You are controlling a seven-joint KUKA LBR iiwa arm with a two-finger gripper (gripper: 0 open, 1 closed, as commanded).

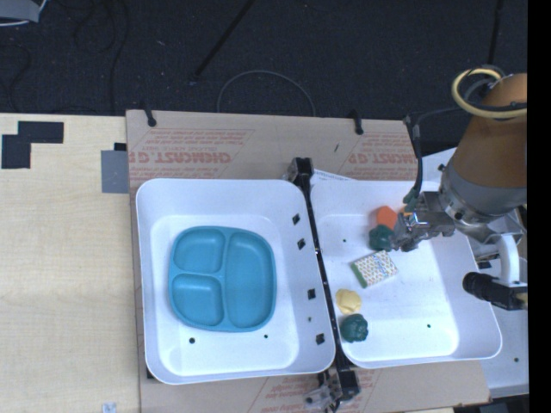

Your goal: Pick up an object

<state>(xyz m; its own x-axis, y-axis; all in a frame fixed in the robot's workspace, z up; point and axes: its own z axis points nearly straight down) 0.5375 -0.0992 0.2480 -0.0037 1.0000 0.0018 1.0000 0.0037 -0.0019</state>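
Camera view from my end: gripper [411, 227] sits mid-right over the right bin [465, 338] beside the orange object [386, 217] and teal block [380, 237] — can't tell its fingers' state. Mirrored cardboard [258, 149] print — "CHEMCAST", I think.

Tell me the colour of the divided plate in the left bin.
Light blue: the divided plate, seen clearly in the camera view.
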